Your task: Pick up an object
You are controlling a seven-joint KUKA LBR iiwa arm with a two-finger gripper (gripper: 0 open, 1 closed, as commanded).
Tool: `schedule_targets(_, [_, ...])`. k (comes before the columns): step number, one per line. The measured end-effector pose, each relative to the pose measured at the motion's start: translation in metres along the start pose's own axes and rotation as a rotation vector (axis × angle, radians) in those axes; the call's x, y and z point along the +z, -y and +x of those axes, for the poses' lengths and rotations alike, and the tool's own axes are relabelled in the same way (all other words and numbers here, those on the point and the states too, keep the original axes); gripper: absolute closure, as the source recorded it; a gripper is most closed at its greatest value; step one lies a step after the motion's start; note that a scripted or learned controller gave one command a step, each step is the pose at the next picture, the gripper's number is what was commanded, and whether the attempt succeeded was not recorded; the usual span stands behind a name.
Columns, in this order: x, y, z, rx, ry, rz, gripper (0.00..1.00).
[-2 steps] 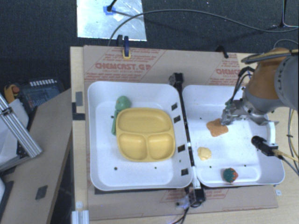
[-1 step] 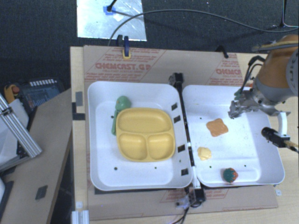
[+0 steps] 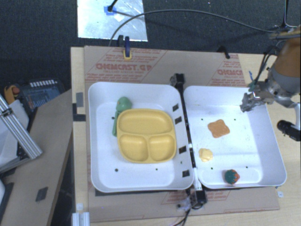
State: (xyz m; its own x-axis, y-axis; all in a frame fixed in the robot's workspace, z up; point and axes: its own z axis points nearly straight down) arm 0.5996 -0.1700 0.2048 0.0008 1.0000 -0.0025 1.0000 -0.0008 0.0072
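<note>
Looking at the orange piece [image 3: 218, 128], you should expect something light and flat; grip its edges. The gripper [image 3: 248, 102] hovers near; its state I cannot tell.

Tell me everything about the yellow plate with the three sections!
The yellow plastic-looking tray is a rounded rectangle with three compartments: one wide one at the far side and two smaller ones nearer the camera. It lies flat, face up, in the left white bin. A green object pokes out from beneath its far-left corner.

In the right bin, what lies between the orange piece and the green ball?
In the camera view, a small yellow piece lies roughly between the orange piece and the green ball, slightly left of their line.
</note>
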Motion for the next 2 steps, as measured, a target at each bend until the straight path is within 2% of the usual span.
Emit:
schedule_targets(1, [-0.036,-0.001,0.0,-0.005,-0.001,0.003,1.0])
schedule_targets(2, [-0.027,-0.002,0.05,-0.008,-0.003,0.006,1.0])
